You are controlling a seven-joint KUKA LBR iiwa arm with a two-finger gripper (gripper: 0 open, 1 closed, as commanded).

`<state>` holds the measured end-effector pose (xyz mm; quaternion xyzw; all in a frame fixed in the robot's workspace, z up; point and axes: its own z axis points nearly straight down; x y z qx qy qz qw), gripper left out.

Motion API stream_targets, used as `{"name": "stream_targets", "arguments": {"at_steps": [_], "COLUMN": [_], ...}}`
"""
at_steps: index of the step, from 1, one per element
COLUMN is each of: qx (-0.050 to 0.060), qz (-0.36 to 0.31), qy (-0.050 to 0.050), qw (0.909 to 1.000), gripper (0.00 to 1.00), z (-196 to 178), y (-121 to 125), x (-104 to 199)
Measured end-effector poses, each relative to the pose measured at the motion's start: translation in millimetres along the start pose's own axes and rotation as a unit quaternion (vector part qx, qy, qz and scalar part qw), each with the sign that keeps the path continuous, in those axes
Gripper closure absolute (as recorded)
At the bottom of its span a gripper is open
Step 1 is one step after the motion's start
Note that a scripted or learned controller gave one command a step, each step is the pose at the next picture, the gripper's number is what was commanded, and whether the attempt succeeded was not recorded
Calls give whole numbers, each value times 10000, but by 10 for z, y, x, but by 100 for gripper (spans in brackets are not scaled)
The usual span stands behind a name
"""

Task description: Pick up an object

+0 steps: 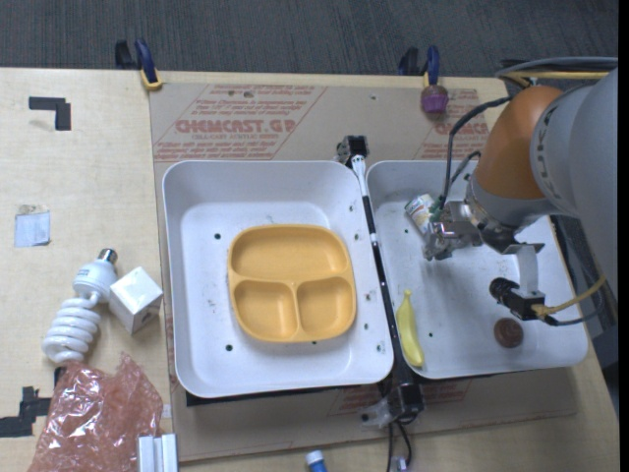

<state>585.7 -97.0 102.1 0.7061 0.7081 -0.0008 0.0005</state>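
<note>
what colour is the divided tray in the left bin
Yellow-orange. The divided tray shows plainly in the camera view, lying in the left bin.

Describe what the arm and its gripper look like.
The arm is bulky, rounded and grey, with an orange band above the wrist. Thin black cables loop over the band toward the small metallic gripper. A black fitting with a yellow-tipped cable hangs below the wrist.

Even, bright overhead light falling across the bench, white bins glaring slightly with detail washing out; soft, short shadows pooling beneath the arm; focus holding moderately sharp, fine print blurring, edges bowing faintly
</note>
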Motion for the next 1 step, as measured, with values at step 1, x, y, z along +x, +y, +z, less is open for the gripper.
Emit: {"name": "stream_targets", "arguments": {"at_steps": [1], "qx": [-1], "qz": [26], "qy": [9], "qw": [10000], "gripper": [0], "z": [99], "y": [-691], "x": [9]}}
